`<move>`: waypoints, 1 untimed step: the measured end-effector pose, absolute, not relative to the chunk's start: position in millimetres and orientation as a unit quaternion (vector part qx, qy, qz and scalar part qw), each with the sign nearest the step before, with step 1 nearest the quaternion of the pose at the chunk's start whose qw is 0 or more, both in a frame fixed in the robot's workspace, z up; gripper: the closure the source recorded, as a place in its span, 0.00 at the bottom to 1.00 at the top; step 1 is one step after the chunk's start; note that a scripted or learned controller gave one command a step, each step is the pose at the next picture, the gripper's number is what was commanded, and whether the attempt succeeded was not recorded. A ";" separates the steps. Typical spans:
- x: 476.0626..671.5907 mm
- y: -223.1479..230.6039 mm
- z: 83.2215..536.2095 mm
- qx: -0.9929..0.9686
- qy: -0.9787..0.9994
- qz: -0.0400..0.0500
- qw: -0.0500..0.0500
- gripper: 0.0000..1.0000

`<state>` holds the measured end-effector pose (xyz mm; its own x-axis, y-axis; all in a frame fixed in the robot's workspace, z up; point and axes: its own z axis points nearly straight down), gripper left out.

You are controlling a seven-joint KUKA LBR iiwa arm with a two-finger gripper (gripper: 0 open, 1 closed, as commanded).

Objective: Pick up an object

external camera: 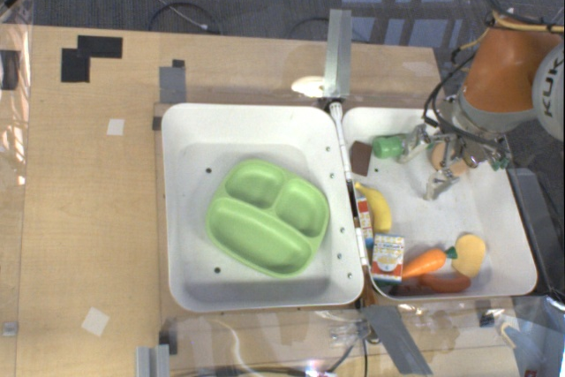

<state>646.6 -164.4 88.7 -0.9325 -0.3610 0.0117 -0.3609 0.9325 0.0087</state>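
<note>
Gripper (pixel 441 168) over right bin (pixel 494 225), far end.
Finger spread unreadable, wrist clutter hides it; brown item (pixel 360 158) half cut by divider.

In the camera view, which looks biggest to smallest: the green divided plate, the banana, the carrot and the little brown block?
1. green divided plate
2. banana and carrot look about alike, so I would not rank them
3. brown block
</note>
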 end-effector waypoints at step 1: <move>654.8 -163.6 106.2 0.183 -0.983 0.002 -0.011 1.00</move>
<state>654.8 -163.6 106.2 -0.9326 -0.3602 -0.0219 -0.3601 0.9329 -0.0073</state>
